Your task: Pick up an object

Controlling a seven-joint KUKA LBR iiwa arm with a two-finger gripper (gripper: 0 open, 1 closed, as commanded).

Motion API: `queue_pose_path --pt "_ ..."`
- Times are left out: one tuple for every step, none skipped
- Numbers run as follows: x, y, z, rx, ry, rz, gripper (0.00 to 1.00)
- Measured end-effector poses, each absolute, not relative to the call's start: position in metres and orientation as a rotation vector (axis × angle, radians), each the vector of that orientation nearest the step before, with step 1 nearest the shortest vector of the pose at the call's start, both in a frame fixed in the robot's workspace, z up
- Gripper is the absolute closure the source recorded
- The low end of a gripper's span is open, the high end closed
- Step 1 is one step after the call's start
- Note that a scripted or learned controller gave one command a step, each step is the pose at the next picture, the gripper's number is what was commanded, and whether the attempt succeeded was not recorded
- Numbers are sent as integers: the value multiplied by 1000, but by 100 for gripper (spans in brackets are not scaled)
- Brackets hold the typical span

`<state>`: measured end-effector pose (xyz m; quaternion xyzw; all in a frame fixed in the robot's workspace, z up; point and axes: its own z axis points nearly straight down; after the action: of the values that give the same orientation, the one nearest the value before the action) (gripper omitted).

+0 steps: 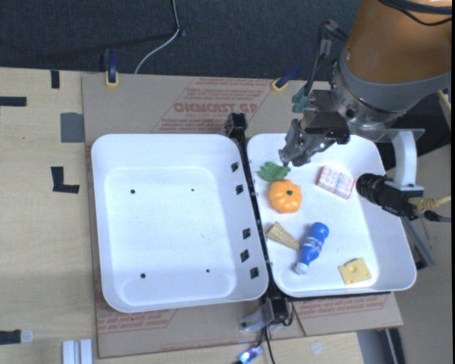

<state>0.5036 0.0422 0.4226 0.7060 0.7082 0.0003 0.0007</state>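
My gripper (294, 156) hangs over the upper left part of the right bin (387, 203), just above and right of a green leafy piece (272, 171). An orange pumpkin (285, 196) lies right below that leaf. A pink-and-white packet (334, 181) sits to the gripper's right. Lower in the bin lie a tan wedge (283, 236), a blue bottle (311, 246) and a yellow cheese block (354, 271). Nothing shows between the fingers.
The left bin (167, 218) stands beside the right one, with a row of black clips (246, 211) along the shared wall. The big arm body (398, 44) looms over the right bin's upper right. A black cylinder (383, 190) juts in at the right rim.
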Motion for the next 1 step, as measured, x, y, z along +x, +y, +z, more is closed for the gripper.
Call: queue_pose_path --pt "507 60 426 2219 2223 -1 100"
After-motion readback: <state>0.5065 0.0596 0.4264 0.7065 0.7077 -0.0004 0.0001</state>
